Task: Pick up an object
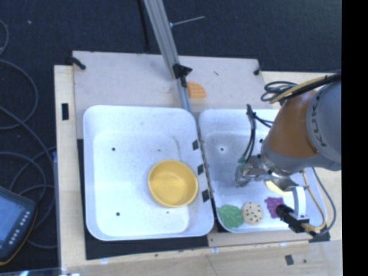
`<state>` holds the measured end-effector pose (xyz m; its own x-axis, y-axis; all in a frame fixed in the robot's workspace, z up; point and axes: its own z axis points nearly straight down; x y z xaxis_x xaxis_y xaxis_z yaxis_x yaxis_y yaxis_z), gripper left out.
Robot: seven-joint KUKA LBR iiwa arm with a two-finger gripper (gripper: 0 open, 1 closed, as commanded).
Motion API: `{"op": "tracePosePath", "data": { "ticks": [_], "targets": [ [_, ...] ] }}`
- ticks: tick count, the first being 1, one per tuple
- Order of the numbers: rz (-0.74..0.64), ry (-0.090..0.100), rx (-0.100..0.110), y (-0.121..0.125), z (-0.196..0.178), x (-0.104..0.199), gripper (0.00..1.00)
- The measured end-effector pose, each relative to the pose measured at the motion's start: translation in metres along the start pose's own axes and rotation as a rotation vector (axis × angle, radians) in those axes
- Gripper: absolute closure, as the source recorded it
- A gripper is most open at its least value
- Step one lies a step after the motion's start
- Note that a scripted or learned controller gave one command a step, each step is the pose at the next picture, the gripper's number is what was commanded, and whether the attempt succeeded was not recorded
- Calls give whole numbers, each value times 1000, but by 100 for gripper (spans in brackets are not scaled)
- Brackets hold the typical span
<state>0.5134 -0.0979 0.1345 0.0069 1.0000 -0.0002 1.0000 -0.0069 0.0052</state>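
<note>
A yellow bowl [172, 183] sits in the left bin [115, 125], toward its right front. Along the front of the right bin [224, 131] lie a green leafy piece [230, 214], a round cookie with dark chips [252, 213] and a purple piece [274, 202]. A pale yellow thing [275, 183] peeks out from under the wrist. My gripper [244, 176] hangs low over the middle of the right bin, just behind the cookie. Nothing shows between its fingers.
An orange object [196, 90] lies on the bench board behind the bins. A slanted metal rail [164, 33] runs from the top down to the gap between the bins. The arm's orange and grey body covers the right bin's right side.
</note>
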Motion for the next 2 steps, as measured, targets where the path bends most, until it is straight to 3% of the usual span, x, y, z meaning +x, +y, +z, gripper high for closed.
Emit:
{"op": "tracePosePath", "data": {
  "ticks": [2],
  "targets": [
    [-10, -2, -4, 5, -107, -7, 100]
  ]
}}
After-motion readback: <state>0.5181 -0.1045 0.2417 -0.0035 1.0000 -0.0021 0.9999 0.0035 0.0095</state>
